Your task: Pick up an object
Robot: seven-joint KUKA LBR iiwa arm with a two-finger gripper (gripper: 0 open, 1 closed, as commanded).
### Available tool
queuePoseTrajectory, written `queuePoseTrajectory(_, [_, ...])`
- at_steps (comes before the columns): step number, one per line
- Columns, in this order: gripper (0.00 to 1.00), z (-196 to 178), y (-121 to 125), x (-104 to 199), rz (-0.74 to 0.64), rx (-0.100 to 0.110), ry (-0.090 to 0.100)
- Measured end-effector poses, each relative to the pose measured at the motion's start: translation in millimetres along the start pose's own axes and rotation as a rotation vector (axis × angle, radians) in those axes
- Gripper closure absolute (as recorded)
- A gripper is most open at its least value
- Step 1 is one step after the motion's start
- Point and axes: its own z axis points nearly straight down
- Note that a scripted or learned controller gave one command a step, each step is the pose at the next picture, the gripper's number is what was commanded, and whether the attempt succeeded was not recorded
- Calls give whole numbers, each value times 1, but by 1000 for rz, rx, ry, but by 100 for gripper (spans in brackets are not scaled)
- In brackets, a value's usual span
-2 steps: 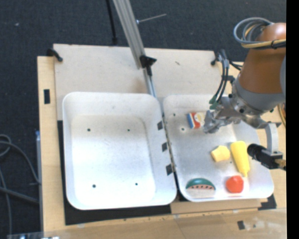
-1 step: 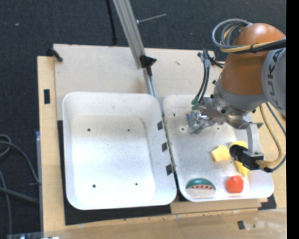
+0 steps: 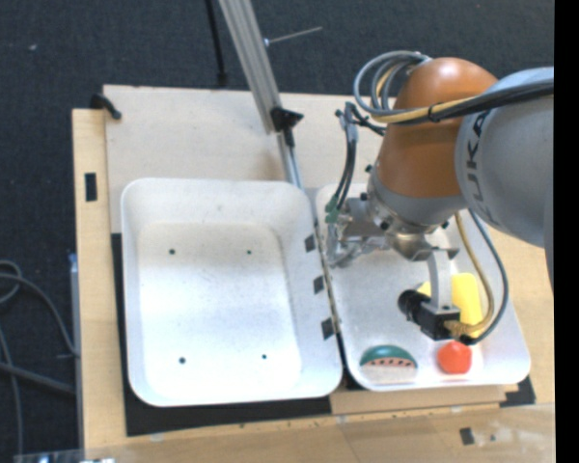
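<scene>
My gripper (image 3: 344, 246) hangs low over the right bin (image 3: 372, 292), close to that bin's left wall, with the orange-banded wrist above it hiding much of the bin's far half. A yellow object (image 3: 466, 295) lies at the bin's right side, partly covered by the arm's hardware. An orange-red ball (image 3: 454, 357) rests at the near right corner. A green and red watermelon-slice toy (image 3: 388, 359) lies beside it against the near wall. All three sit well to the right of and nearer than the gripper, and I see nothing held in it.
The left bin (image 3: 222, 287) stands beside the right one, the two sharing a divider with black clips (image 3: 323, 283). A slanted aluminium post (image 3: 256, 61) rises behind the bins. The bench edge (image 3: 270, 432) runs along the front.
</scene>
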Motion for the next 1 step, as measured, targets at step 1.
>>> queuePoseTrajectory(1, [100,-3,1,54,-2,-2,1])
